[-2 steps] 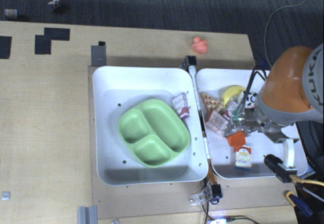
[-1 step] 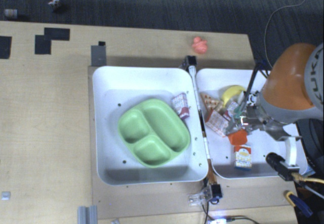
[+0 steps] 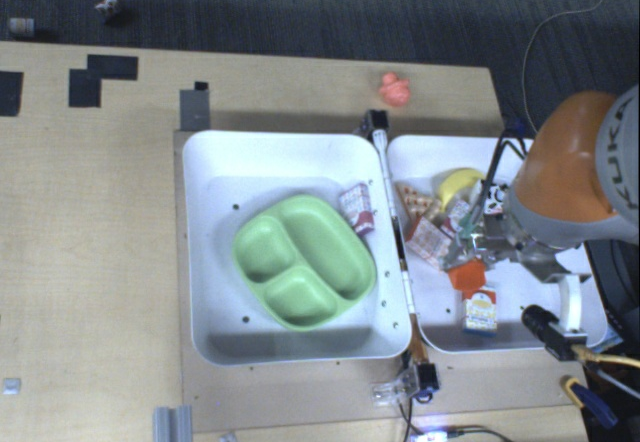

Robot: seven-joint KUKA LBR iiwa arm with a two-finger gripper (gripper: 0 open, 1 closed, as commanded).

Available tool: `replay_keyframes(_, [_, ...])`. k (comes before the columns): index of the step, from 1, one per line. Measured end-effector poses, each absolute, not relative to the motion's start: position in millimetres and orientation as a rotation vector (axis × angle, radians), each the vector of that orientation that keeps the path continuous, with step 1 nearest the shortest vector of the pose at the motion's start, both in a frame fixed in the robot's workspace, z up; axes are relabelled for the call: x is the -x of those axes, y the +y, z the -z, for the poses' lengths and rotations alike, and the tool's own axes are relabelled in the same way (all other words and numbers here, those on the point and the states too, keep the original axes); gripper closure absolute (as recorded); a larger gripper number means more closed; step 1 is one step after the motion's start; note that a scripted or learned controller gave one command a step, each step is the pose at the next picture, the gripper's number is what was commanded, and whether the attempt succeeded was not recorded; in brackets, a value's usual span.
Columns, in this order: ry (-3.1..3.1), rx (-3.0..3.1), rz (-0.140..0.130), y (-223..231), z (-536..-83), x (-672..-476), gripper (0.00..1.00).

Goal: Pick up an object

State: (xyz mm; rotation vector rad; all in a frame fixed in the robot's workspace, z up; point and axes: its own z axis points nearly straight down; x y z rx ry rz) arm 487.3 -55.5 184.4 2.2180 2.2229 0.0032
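Bins sit side by side, left bin (image 3: pixel 215 230) nearly filled by a green divided plate (image 3: pixel 303 259) with a small packet (image 3: pixel 357 207) at its right rim; right bin (image 3: pixel 435 340) crowded with wrappers (image 3: pixel 428 235), a yellow object (image 3: pixel 458 184), an orange piece (image 3: pixel 467 277) and a small carton (image 3: pixel 481 311). Gripper (image 3: pixel 474 236) hangs low over that clutter, just above the orange piece; I cannot tell how its fingers stand.

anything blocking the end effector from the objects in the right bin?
Nothing visible does. The end effector is low over the cluttered right white bin, among a small orange block, a clear crinkled snack packet and a yellow banana-shaped toy.
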Motion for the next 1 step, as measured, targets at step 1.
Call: replay_keyframes(1, [2.227, -2.214, -0.004, -30.5, -184.5, -520.2, 1.0])
